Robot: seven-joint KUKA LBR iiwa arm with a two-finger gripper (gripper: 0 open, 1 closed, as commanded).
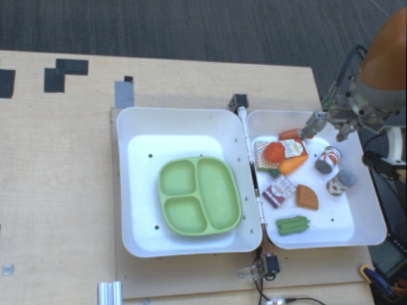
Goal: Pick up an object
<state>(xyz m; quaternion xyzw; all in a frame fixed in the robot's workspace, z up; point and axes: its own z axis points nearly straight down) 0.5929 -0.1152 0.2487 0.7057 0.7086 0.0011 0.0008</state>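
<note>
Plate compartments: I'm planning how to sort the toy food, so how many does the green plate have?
3. The green plate in the left bin has two smaller sections on its left, one behind the other, and one long section along its right.

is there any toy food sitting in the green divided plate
No, the green divided plate lies bare in the left bin; the toy food is all in the right bin.

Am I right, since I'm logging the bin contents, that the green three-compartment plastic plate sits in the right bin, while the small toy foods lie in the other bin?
Not quite. The camera view shows the green three-compartment plastic plate in the left white bin, not the right one. The small toy foods, such as the orange carrot-shaped toy and the green toy vegetable, lie in the other bin, the right white bin.
</note>
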